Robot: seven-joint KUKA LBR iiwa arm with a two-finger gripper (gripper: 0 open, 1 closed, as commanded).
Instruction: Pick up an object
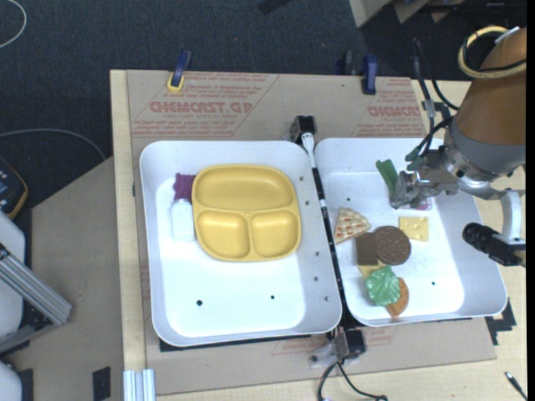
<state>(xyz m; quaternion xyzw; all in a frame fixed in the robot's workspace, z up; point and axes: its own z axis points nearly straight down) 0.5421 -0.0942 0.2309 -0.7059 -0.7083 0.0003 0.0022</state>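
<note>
the gripper point(411, 189) is down in the right bin point(476, 295), low over the floor, so it seems set for a grasp. whether its fingers are wide or narrow i cannot tell; nothing shows between them. a green strip point(387, 176) lies just beside them on the far side, with something pink at their tips, too hidden to name. a yellow square point(415, 227) sits just below them, the brown disc point(391, 245) and waffle wedge point(351, 223) further off. the likely target is the strip or the pink thing. the yellow tray point(246, 211) rests well apart in the left bin point(242, 320).
</note>
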